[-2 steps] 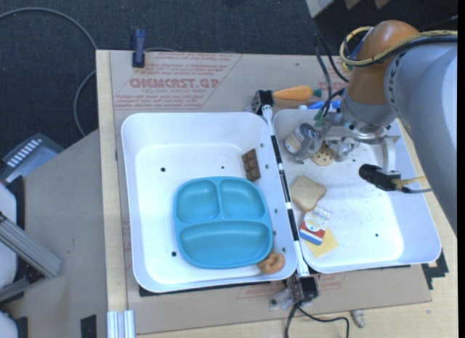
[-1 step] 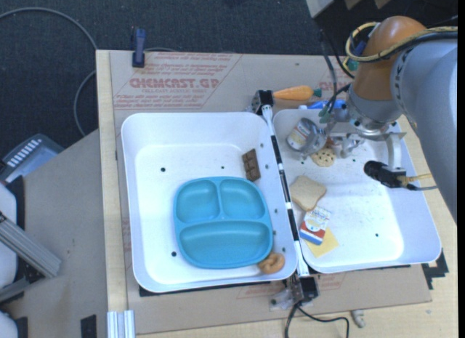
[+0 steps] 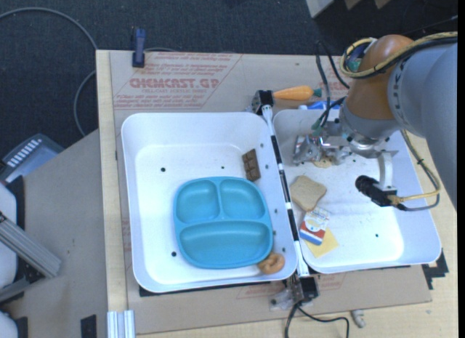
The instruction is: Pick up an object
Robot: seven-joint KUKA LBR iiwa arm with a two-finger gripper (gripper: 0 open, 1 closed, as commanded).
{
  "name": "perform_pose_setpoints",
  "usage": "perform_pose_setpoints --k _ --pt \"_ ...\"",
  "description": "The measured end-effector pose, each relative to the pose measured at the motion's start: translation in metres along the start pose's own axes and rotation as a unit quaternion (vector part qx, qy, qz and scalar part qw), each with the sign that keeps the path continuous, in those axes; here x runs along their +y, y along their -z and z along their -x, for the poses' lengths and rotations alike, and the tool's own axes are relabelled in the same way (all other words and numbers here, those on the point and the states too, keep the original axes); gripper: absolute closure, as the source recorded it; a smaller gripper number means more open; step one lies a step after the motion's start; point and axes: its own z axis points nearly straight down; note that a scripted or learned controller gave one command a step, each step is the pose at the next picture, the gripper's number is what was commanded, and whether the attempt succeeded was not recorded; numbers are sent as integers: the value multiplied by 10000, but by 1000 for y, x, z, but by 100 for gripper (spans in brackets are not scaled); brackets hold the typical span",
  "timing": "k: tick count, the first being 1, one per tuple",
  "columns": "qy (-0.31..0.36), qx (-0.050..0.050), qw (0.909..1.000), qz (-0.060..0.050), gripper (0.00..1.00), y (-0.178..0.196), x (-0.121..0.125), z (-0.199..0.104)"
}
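Where the arm reaches into the right bin, its gripper sits low at the far left corner

Whether the fingers are apart or together cannot be told; a bread slice lies just in front of them, a red, white and blue packet nearer, a blue divided plate in the left bin

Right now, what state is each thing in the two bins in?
Blue divided plate: flat in left bin, compartments bare.
Brown block: against left bin's right wall.
Toast slice: flat in right bin.
Red-white-blue packet: lying on yellow piece.
End effector: low in right bin.
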Motion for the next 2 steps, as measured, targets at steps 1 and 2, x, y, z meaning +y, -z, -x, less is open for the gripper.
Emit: perform_pose_setpoints --k 1,2 --pt "6 -6 10000 16 0 1 43 -3" --pt "-2 -6 10000 20 0 1 -12 -7"
